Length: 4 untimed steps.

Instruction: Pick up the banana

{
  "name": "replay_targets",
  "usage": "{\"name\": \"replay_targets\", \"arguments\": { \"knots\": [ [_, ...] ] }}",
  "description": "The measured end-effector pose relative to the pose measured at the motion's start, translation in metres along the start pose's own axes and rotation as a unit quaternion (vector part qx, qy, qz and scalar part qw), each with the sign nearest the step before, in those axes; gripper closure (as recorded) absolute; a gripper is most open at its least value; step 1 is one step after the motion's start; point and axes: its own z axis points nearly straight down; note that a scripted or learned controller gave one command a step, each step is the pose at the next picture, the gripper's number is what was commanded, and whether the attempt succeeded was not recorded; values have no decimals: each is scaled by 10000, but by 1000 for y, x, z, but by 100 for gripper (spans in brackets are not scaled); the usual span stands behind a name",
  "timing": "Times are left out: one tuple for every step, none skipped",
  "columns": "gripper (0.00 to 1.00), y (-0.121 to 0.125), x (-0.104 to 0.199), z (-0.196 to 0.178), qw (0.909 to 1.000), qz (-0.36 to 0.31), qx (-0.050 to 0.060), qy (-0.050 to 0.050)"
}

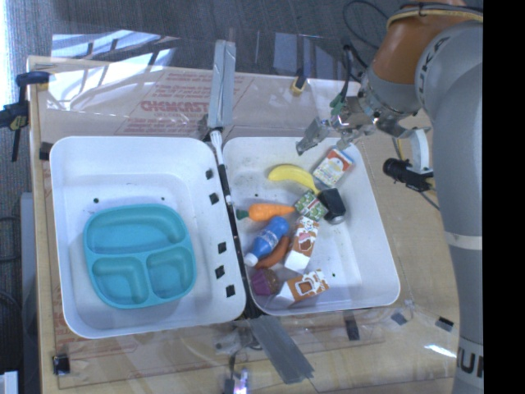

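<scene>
Banana (292, 176) in the right bin (373, 253), near its far wall, long axis running left to right with a slight downward curve toward the small carton (332, 167) just beside its right end. Gripper (321, 134) above and slightly right of the banana, near but apart, nothing between it and the fruit; finger state impossible to tell. Carrot (271, 213) just below the banana.

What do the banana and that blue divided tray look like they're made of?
Banana: probably a plastic toy; evenly yellow and smooth, with no spots. Blue tray: likely moulded plastic; one uniform colour, rounded compartment edges, a soft matte sheen.
</scene>
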Motion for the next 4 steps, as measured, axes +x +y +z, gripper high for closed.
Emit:
{"name": "replay_targets", "arguments": {
  "knots": [
    [0,1,3,134,10000,-83,19,5],
    [0,-19,58,134,9948,1022,36,15],
    [0,-31,113,80,9989,-467,21,7],
    [0,-31,105,90,9990,-441,21,7]
  ]
}}
